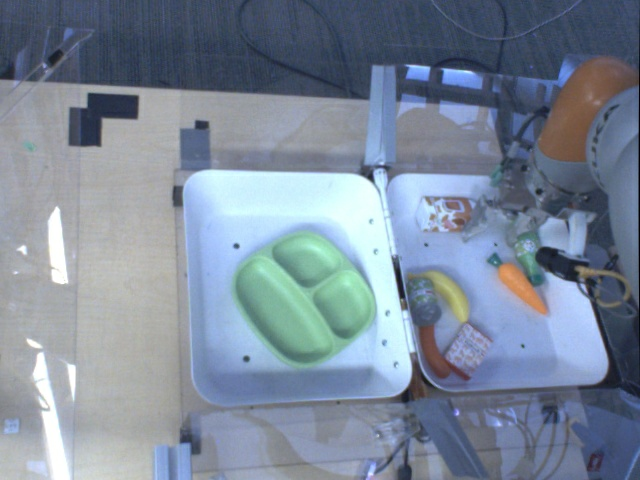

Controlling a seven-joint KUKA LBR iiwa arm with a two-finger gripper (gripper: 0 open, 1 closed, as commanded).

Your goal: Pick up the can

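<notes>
1. Camera view, my reach: I come in from the right edge of the frame, my orange band in the upper right corner, and my gripper [510,200] hangs over the upper part of the right bin [590,363].
2. Camera view, my jaws: from this slanted angle I cannot tell how far apart they stand, and I see nothing clearly clamped between them.
3. Camera view, the can [423,299]: it lies in the left middle of the right bin, close to the wall shared with the left bin [215,298], well apart from me.
4. Camera view, its neighbours: a banana [449,293] touches it on its right, a red pepper [436,353] lies just below it, and a checkered packet [468,346] sits beside the pepper.
5. Camera view, near me: a white-and-orange packet [446,214] lies to my left, and a carrot [522,286] lies below me.
6. Camera view, left bin: a green divided plate [303,296] sits in its middle.
</notes>
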